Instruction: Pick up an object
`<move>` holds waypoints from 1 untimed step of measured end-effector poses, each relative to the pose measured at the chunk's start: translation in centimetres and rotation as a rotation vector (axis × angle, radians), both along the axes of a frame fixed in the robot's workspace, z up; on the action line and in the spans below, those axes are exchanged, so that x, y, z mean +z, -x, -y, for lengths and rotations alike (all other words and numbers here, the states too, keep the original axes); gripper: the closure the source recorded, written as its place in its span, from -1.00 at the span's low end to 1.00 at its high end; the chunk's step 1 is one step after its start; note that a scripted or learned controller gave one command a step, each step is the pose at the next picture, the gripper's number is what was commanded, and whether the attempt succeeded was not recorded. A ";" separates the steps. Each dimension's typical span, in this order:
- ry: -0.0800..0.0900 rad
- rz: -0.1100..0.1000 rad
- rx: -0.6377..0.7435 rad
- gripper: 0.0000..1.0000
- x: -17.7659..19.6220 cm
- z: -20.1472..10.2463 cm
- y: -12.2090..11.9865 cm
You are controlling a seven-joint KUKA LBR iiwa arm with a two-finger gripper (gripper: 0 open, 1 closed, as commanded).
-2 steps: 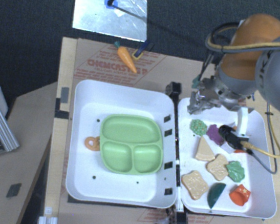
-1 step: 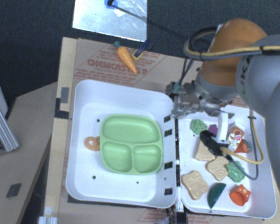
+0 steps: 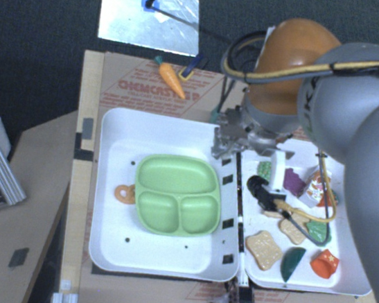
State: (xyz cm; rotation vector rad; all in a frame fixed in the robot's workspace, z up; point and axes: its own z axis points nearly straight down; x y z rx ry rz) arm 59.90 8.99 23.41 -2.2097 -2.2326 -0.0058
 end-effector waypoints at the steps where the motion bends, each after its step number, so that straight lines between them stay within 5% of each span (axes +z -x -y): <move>1: 0.002 -0.004 -0.004 1.00 -0.5 -1.0 0.9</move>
